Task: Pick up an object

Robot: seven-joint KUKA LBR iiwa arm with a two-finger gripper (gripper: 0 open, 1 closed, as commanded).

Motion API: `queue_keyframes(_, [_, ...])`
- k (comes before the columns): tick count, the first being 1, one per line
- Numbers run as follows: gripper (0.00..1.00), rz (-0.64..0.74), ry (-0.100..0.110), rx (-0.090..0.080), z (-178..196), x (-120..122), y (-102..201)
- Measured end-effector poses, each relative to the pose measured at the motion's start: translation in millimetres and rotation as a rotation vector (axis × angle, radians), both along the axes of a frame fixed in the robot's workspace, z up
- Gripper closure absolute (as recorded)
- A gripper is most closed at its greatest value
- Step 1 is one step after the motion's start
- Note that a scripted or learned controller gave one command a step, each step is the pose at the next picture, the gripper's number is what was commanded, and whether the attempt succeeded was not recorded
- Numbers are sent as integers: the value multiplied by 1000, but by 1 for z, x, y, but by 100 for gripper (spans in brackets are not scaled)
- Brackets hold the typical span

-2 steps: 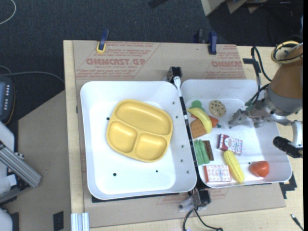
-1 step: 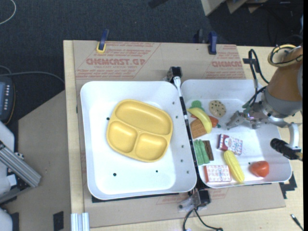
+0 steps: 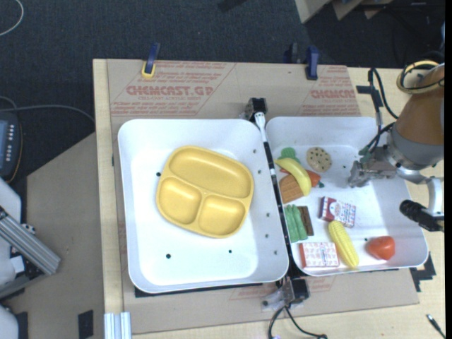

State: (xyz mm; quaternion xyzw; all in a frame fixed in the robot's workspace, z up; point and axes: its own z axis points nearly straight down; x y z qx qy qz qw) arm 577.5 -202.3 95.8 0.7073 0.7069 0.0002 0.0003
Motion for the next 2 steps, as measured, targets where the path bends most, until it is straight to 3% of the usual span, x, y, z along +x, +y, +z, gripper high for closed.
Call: queue_keyframes(2, [100,2,-6,-3,127,5,1])
